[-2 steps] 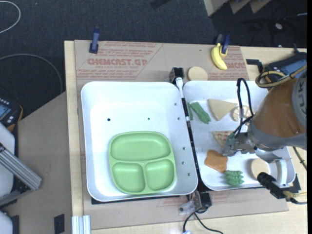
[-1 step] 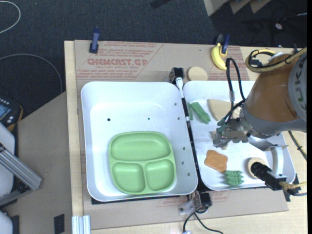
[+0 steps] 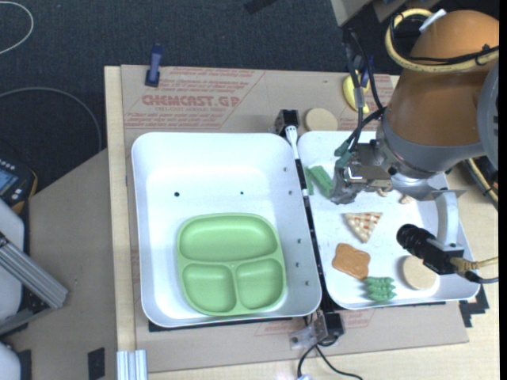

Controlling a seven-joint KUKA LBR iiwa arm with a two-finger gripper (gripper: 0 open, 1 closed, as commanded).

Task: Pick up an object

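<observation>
Though jaws (image 3: pixel 346 190) sit beside green piece (image 3: pixel 321 180), wrist hides grip; state unclear.

The arm (image 3: pixel 444 93) hides the right bin's (image 3: pixel 467 287) far corner and the end effector's (image 3: pixel 348 187) fingertips.

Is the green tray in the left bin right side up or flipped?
Right side up: the green tray shows its three open compartments facing up.

A pale green three-compartment plastic tray (image 3: pixel 230 262) sits in a glossy white shallow bin (image 3: pixel 150 212). The other white bin (image 3: pixel 459 287) holds a tan-and-white striped wedge (image 3: pixel 364 225), an orange-brown toast-like piece (image 3: pixel 351 260), a dark green ridged toy (image 3: pixel 380 289) and a cream disc (image 3: pixel 417 274).
</observation>
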